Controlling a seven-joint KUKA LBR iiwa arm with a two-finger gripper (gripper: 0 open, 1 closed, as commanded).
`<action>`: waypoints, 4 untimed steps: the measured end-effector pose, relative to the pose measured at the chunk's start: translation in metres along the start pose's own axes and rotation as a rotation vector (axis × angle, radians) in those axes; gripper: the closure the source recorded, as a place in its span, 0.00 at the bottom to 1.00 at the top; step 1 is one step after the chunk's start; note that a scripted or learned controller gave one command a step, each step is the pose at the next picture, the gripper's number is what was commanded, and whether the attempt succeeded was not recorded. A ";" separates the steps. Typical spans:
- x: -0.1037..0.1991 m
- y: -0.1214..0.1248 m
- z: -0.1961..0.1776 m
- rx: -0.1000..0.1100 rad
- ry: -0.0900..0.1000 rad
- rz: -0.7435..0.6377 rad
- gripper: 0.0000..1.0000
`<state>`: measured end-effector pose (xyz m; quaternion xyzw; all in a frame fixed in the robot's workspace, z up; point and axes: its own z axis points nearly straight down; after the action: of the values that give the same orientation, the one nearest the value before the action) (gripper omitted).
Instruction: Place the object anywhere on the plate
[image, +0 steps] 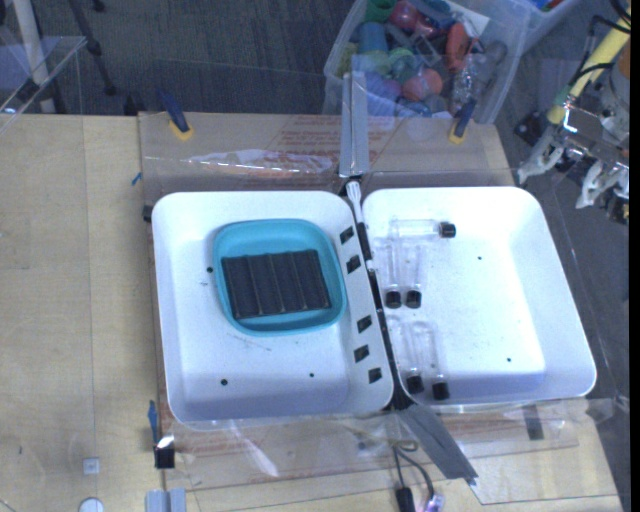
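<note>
Looking at this one, we'd say the placing step is basically done. The dark ribbed slab (275, 283) lies flat in the middle of the teal plate (228, 245), inside its rim on all sides. The plate itself sits in the left bin (190, 370).

Over in the right bin (520, 330) there are a few clear plastic pieces with black caps (405, 265). They sit close to the divider between the bins, well apart from the plate.

The pale hardware at the upper right, off past the bin corner, is probably the gripper (592, 172), but it's small and cluttered up there. We honestly can't tell whether it's spread or closed. Nothing is visibly held in it, and it's well apart from both the slab and the plate.

So our read is that if the slab is the object, the next move just calls for staying clear and not bumping the plate. If one of the clear pieces is meant instead, we'd need a reach into the right bin and a carry across the divider. Those clear pieces look slippery and hard to grab.
</note>
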<state>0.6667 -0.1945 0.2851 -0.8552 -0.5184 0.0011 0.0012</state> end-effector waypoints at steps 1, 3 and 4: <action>-0.018 0.009 0.023 0.001 -0.001 0.009 0.00; -0.015 0.008 -0.003 0.000 0.000 -0.014 0.00; -0.015 0.008 0.019 0.001 0.000 0.013 0.00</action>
<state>0.6670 -0.2120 0.2663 -0.8585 -0.5128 0.0015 0.0016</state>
